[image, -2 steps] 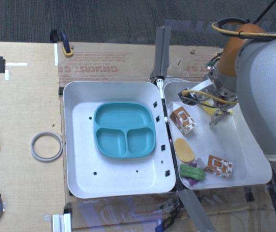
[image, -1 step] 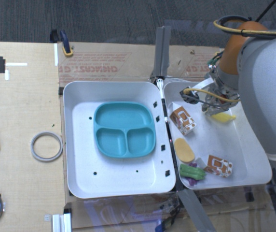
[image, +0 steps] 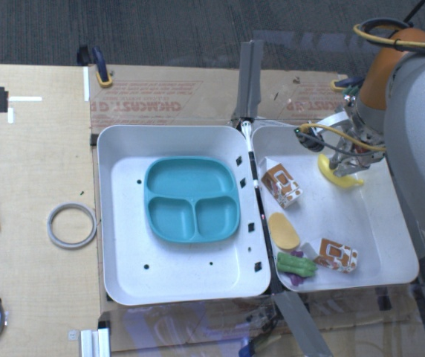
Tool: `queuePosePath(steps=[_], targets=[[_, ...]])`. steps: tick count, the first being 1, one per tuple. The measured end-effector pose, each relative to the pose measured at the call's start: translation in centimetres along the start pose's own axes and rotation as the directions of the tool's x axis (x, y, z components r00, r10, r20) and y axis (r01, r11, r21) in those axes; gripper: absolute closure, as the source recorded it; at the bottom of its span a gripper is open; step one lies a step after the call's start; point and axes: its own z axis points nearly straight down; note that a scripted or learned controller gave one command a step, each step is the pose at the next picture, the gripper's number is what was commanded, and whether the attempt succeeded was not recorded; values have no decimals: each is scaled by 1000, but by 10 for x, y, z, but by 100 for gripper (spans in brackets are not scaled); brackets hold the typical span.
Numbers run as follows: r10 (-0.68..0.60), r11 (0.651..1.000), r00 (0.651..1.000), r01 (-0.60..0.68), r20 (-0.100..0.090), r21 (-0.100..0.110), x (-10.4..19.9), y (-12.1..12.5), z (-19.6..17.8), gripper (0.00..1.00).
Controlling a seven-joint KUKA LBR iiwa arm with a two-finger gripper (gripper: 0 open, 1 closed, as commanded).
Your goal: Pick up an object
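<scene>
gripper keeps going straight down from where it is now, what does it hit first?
Most likely the yellow banana-shaped toy in the right bin: the gripper sits right above it. Depth is unclear from this slanted view, so it may already be touching.

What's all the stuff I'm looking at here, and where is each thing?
Shallow plastic bins: two, white, side by side on the bench.
Divided plastic tray: one, teal, in the left bin.
Small printed cartons: two, orange and white, right bin.
Toy banana: one, yellow, right bin, under the gripper.
Oval lump: one, yellow, right bin.
Green and purple toy: one, right bin's front edge.
Tape ring: one, grey, on the bench left of the bins.
Arm: one, grey with an orange band.
Gripper: one, above the banana.
</scene>
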Motion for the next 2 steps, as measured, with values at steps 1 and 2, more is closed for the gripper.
queuePosePath(steps=[1,2], targets=[[4,1000,1000,-4,0,0,-5,-65,-74,100],[7,1000,1000,-7,2,0,14,-42,-19,100]])
